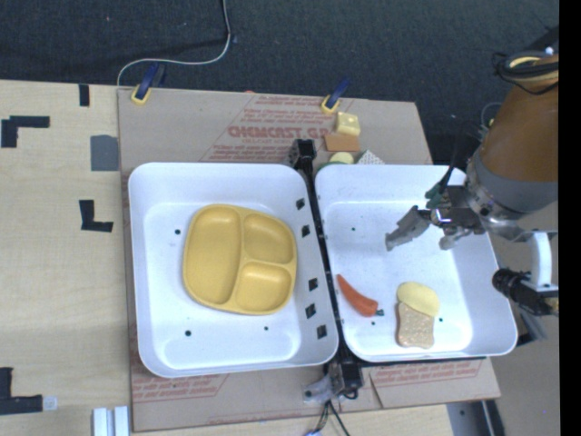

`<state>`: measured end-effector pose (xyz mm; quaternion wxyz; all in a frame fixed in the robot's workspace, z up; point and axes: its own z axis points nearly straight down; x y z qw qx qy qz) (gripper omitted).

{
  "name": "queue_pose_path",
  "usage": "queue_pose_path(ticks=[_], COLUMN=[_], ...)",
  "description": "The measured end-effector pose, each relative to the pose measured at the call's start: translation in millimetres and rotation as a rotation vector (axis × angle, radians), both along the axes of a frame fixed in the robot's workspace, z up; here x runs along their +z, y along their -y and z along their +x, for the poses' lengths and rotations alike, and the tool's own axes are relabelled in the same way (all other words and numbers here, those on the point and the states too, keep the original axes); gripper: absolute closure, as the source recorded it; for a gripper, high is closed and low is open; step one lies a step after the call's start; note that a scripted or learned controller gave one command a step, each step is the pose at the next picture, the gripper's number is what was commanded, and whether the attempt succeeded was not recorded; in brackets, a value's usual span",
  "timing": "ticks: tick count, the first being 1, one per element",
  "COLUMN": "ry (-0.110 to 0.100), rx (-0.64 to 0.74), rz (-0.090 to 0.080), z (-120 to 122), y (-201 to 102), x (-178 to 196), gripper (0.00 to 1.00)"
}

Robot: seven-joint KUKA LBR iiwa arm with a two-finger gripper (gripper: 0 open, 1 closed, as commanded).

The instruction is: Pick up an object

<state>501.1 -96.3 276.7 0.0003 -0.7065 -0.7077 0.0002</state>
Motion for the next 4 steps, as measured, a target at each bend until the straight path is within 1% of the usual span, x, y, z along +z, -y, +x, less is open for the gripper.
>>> queue_pose_path(ticks=[1,2,3,4], ry=[-0.015,-0.009,-0.005,0.009], rx=[-0.004,-0.001,-0.001,0.010], rz=[0.002,0.003,0.003,0.003], z=[-21.3,-20.1,-18.8,23.3], y=[17.4,-4.3,-3.5,-82.2], x=[-117.5,-181.4,-167.9,-88.0], gripper=[0.00,0.00,1.00,1.00])
